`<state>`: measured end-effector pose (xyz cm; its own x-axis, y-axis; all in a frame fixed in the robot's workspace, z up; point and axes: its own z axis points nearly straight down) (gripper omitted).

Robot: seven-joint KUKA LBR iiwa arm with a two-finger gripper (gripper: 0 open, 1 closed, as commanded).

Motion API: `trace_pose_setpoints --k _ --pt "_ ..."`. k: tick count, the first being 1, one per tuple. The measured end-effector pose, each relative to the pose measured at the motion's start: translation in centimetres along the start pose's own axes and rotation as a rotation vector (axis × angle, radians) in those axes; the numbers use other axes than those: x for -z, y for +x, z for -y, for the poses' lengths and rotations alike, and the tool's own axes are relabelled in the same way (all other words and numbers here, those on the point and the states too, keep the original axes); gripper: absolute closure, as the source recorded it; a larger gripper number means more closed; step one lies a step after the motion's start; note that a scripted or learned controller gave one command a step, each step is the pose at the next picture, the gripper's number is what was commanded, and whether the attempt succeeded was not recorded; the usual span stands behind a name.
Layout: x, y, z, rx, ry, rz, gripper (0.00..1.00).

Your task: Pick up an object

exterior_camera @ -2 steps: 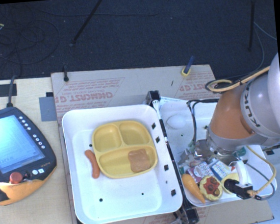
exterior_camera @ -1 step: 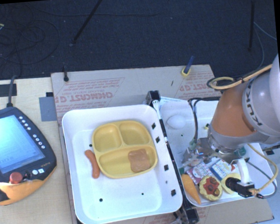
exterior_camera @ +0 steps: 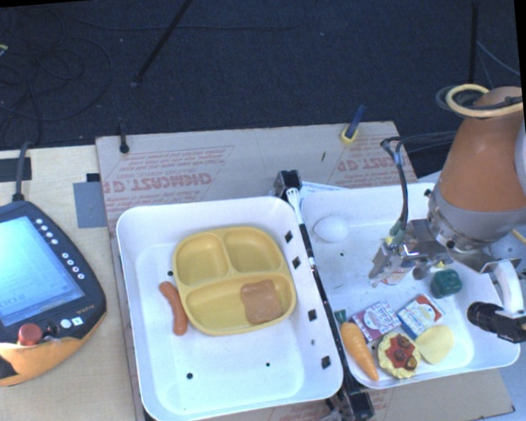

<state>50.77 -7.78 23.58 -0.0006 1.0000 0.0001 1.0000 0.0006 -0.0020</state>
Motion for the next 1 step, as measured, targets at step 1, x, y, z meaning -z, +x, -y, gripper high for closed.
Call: trace_pose_setpoints --k 1 --pt "-2.66 5.23 -4.10 0.001 0.002 0.000 1.00"
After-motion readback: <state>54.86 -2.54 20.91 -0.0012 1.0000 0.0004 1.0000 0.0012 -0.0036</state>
